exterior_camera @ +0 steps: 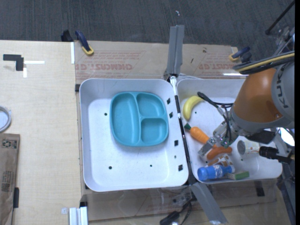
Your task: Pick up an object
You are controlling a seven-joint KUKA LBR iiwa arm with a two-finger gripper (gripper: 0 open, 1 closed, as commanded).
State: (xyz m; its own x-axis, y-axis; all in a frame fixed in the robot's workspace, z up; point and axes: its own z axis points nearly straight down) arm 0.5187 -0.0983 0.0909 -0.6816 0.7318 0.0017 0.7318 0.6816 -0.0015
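A: Orange carrot-like object [219, 151] is being targeted, by the look of it. It is lying in the right bin [262, 175], near the front, just right of a second carrot [198, 134].

B: Claw [216, 143] position?

A: It is being held low over that cluster, right at the orange object, with the arm [257, 102] reaching in from the right. Whether the tips are apart or together cannot be told; they are being masked by clutter. No grasp is being claimed.

B: Other items?

A: A banana [189, 106] is lying at the rear left of the same bin, a blue bottle [213, 172] along the front wall, with something green [241, 175] just beside it. A teal divided plate [139, 118] is sitting in the left bin [91, 139], well apart.

B: Why that spot?

A: Judgement: things are being crowded there, so neighbours are likely being nudged. Both bins are being carried side by side on the worktop [37, 125].
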